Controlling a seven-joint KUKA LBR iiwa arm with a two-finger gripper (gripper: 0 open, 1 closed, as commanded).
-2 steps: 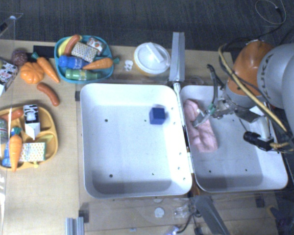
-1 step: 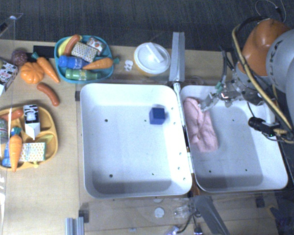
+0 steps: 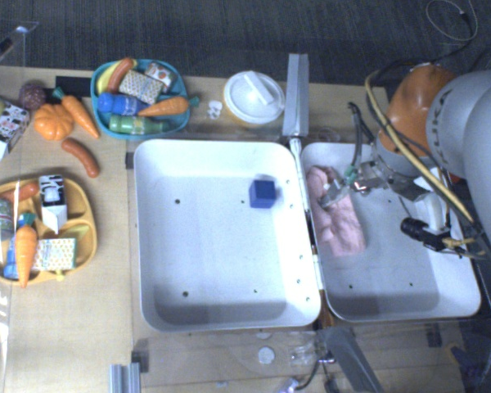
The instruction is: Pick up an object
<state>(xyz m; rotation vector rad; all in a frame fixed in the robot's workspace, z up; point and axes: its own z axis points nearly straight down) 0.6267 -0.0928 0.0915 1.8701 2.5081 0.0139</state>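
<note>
A grey KUKA arm with an orange band (image 3: 442, 113) reaches in across the right-hand shallow white bin (image 3: 409, 289), its wrist angled down so that the two-finger gripper (image 3: 337, 191) meets the cloth from above, a posture that suits a top-down grab at something soft and flat. Beside that bin, on the far side from the arm, lies the left-hand shallow white bin (image 3: 221, 293), the two set edge to edge so either is within reach. In the right-hand bin, hard against the wall it shares with its neighbour, a crumpled pale pink cloth (image 3: 337, 223) stretches lengthwise. The gripper sits at the cloth's upper part, touching or just above it; the fingers look only narrowly parted, though whether fabric is actually pinched between them cannot be told. A small dark blue cube (image 3: 263, 193) rests alone in the left-hand bin, near the shared wall and well apart from the gripper. By appearances the cloth is the object being attempted, and no lift is evident yet.
</note>
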